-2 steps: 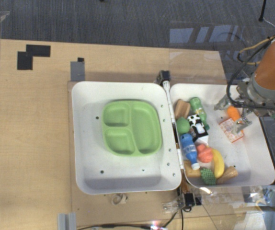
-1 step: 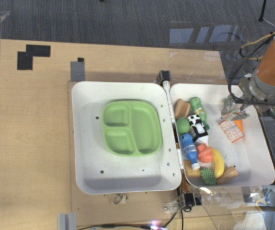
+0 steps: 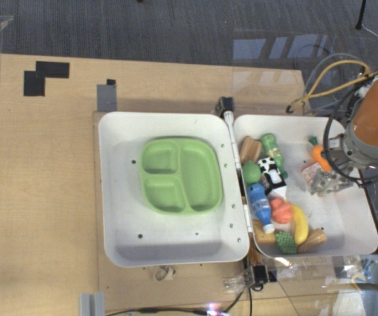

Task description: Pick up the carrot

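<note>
- The arm reaches into the right bin from the right, its gripper low near the far-right corner.
- The carrot — orange, green-topped — lies just beside the gripper, partly hidden by cables.
- How far the claw is open cannot be told; nothing is seen in its grip.
- Toy foods, a banana among them, crowd the bin's left side.
- A green tray sits in the left bin.

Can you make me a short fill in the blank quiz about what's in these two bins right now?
1. The green divided plate lies in the ____ bin.
2. The banana is colored ____.
3. The carrot lies in the right bin, beside the ____.
4. The blue bottle lies in the ____ bin.

Missing words: left; yellow; gripper; right
</note>
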`<state>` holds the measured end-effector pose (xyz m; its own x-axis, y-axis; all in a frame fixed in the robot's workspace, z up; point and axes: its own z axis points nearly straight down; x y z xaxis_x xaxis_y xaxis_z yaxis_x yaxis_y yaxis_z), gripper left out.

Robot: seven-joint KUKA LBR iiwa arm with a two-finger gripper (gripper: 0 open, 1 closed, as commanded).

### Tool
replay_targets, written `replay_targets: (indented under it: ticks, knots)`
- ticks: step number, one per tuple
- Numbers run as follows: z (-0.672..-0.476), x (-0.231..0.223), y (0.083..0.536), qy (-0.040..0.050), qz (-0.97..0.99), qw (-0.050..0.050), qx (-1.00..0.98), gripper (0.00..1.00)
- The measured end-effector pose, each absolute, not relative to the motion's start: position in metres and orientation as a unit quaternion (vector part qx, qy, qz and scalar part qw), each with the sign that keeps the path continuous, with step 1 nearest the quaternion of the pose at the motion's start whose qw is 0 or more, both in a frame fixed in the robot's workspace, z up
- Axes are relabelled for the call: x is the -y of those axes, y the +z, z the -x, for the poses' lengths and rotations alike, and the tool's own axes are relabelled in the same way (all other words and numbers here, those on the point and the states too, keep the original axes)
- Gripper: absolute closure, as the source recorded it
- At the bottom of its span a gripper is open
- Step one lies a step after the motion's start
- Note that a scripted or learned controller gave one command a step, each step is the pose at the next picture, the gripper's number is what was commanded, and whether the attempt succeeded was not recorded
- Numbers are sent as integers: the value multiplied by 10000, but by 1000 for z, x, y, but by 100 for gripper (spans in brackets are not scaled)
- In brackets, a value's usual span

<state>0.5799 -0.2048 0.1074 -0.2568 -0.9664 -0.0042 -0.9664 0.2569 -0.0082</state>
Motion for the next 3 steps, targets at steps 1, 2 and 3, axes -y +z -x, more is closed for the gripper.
replay_targets:
  ticks: [1, 2, 3]
  knots:
    - [-580, 204, 108, -21, 6096, 46, -7927, 0]
    - [-550, 205, 88, -44, 6708, 50, -7416, 0]
    - [-492, 205, 89, -54, 7280, 51, -6855, 0]
